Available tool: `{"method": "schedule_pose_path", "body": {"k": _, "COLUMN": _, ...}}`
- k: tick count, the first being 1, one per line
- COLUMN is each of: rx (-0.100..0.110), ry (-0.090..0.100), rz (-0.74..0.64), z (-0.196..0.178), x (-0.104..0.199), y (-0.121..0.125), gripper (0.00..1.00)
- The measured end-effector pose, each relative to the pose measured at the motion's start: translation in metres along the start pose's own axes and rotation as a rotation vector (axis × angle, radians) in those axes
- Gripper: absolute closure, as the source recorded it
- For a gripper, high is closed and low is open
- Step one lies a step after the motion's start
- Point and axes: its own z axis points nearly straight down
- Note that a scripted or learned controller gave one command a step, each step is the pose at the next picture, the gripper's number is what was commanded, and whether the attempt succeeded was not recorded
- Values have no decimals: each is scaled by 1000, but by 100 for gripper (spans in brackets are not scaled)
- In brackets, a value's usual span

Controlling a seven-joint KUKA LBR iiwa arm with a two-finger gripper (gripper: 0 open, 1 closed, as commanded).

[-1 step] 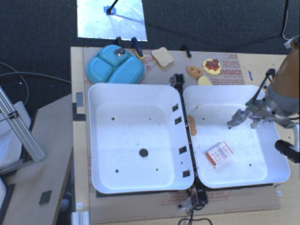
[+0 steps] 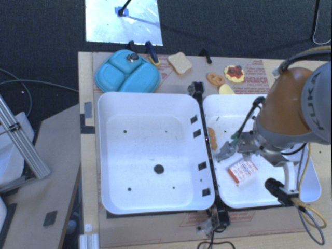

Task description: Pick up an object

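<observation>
While the grey arm [image 2: 290, 113] with its orange band reaches in from the right over the right bin [image 2: 228, 108], its gripper [image 2: 226, 152] hangs low near that bin's left wall. Whether the fingers are spread or pressed together cannot be told from this angle, and nothing can be seen between them.

A small red and white packet [image 2: 243, 171] lies flat on the floor of the right bin, just below and to the right of the gripper, apart from it. A small orange-brown piece [image 2: 211, 138] lies against the same bin's left wall, just above and left of the gripper.

A single small dark round thing [image 2: 158, 168] sits near the middle of the left bin [image 2: 119, 108].

Behind the bins, on the counter [image 2: 88, 154], lie a blue divided plate [image 2: 127, 72], a slice of toy bread [image 2: 180, 63], a toy pretzel [image 2: 215, 79], a small round toy pizza [image 2: 234, 73] and a yellow piece [image 2: 226, 90] touching the right bin's far rim.
</observation>
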Motion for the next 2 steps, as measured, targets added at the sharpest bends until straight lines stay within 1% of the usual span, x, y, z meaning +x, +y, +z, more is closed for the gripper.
{"method": "schedule_pose_path", "body": {"k": 1, "rx": -9, "ry": -9, "rz": 21, "z": 100, "x": -100, "y": 8, "gripper": 0}}
{"method": "schedule_pose_path", "body": {"k": 2, "rx": -11, "ry": -4, "rz": 4, "z": -6, "x": -12, "y": -9, "gripper": 0}}
